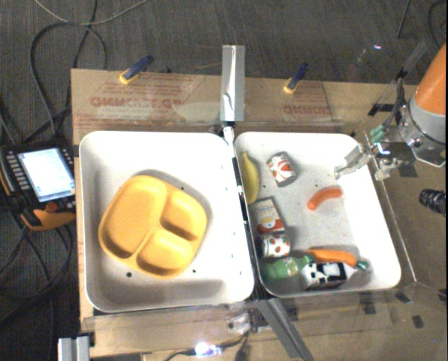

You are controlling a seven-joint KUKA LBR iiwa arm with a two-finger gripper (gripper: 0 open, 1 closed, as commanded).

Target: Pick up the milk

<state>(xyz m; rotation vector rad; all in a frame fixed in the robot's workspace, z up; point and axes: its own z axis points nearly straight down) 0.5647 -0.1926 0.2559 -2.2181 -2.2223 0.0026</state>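
Note:
The milk (325, 275) is a small black-and-white cow-patterned carton. It lies on its side at the front edge of the right bin (374, 224), beside a green item (284, 268) and just below a carrot (334, 256). My gripper (364, 164) hovers over the right bin's back right corner, far from the milk. It is open, with nothing between its fingers (347, 165).
The right bin also holds a banana (249, 175) along its left wall, a red-and-white can (282, 168), an orange sausage-shaped piece (325, 196) and two small cartons (267, 215) (275, 244). A yellow divided plate (155, 224) lies in the left bin (96, 277).

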